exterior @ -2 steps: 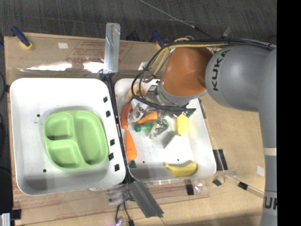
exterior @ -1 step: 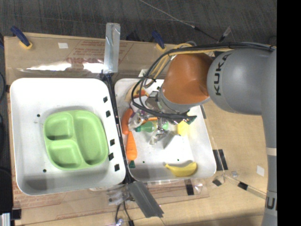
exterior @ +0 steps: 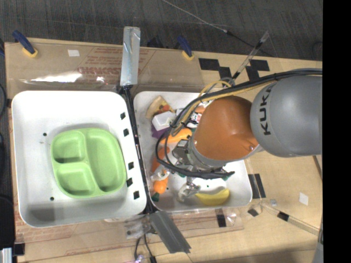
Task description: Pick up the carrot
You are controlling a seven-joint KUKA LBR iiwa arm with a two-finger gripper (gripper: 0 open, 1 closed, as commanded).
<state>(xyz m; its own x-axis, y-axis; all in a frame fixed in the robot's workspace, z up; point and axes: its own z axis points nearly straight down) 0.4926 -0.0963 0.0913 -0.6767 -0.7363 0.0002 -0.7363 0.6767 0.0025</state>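
Note:
The carrot (exterior: 160,186), short and orange, lies in the front left corner of the right bin (exterior: 241,193), against the wall between the two bins. My gripper (exterior: 189,191) reaches down into the same bin just right of the carrot, between it and a yellow banana (exterior: 215,197). The grey arm with its orange band (exterior: 225,130) covers most of the bin's middle and hides the wrist. Nothing shows in the gripper's grasp.
In the right bin a purple and white item (exterior: 160,122) and a tan wedge (exterior: 158,105) lie at the back left, with another orange item (exterior: 175,141) under the cables. The left bin (exterior: 27,114) holds a green divided tray (exterior: 88,160).

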